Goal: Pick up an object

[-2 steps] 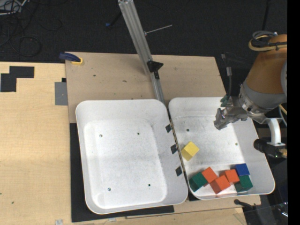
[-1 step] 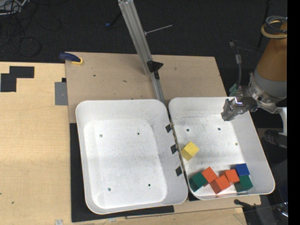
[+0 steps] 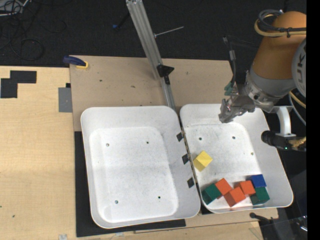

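Your gripper (image 3: 226, 115): over right bin (image 3: 280, 170) far edge | grip state: cannot tell | blocks: yellow cube (image 3: 203, 160) mid-bin

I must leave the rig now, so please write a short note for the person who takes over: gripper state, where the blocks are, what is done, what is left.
Gripper: above the far part of the right bin, nothing seen held.
Blocks, all in the right bin: yellow block alone near the left wall; green, orange, orange, orange, blue and green clustered at the near edge.
Done: nothing picked.
Left: descend and grasp one block.
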`<move>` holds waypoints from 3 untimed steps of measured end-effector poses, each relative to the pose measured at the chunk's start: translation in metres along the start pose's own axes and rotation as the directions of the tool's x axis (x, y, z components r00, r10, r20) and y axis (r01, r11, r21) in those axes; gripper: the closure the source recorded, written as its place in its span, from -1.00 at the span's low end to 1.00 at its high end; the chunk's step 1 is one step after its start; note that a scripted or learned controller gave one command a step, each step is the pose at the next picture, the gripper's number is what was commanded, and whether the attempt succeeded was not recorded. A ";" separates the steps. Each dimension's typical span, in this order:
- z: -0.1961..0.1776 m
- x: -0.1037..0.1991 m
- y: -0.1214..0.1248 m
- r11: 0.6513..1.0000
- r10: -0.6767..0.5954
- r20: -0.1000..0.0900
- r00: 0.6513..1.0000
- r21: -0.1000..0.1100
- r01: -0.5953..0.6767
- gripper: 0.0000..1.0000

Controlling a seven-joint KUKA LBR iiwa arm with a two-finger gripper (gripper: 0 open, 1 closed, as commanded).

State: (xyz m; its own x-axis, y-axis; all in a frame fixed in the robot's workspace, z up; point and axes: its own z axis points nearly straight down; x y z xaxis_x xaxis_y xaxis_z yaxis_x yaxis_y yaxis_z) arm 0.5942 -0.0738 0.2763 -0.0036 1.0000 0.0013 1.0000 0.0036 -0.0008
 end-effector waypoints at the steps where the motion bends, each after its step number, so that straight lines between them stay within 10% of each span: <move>1: 0.003 0.044 0.017 1.000 0.001 0.000 1.000 0.001 -0.001 1.00; 3: 0.030 0.130 0.027 1.000 0.001 0.001 1.000 0.005 -0.001 1.00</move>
